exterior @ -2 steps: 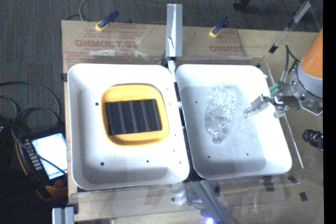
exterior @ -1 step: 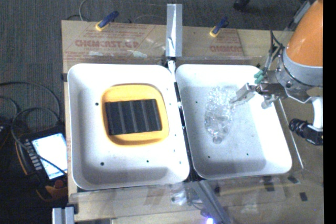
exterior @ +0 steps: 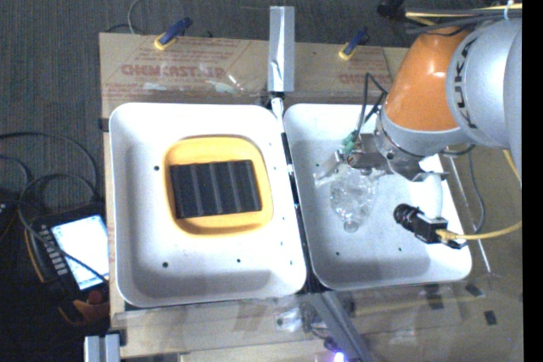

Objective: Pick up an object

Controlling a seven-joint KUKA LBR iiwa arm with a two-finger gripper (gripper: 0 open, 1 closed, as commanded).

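**Insp. A:** Stn check. Arm (exterior: 437,89) posn?

**Insp. B:** Comes in from the rt, wrist over the right bin (exterior: 327,263). Gripper (exterior: 361,157) sits low over the bin's upper middle, just beside the top end of the clear plastic item (exterior: 352,199). Open or closed: can't tell, the wrist housing masks it.

**Insp. A:** Item held?

**Insp. B:** Can't confirm. It appears to lie on the bin floor. Contact vs. gap w/ the gripper: can't tell.

**Insp. A:** Why there?

**Insp. B:** Judgement: it's the one thing I can make out in that bin, so prob. the target. The gripper looks lined up for a grab from above.

**Insp. A:** Containers?

**Insp. B:** Two.
- **Right bin:** the clear item, approx. centre. It looks crumpled, and its edges are hard to read against the white.
- **Left bin (exterior: 136,131):** yellow tray (exterior: 178,158) lying flat and centred, w/ a black ribbed insert (exterior: 215,189) seated inside it. Well apart from the arm.

**Insp. A:** Bin mounting?

**Insp. B:** Side by side, rims close at the middle. Both sit on a brown board (exterior: 195,68) w/ blue clamps (exterior: 172,31) at its far edge, presumably so nothing shifts under the arm.

**Insp. A:** Risk?

**Insp. B:** Thin clear plastic prob. buckles under squeeze and may slip out. Recommend a central grip.
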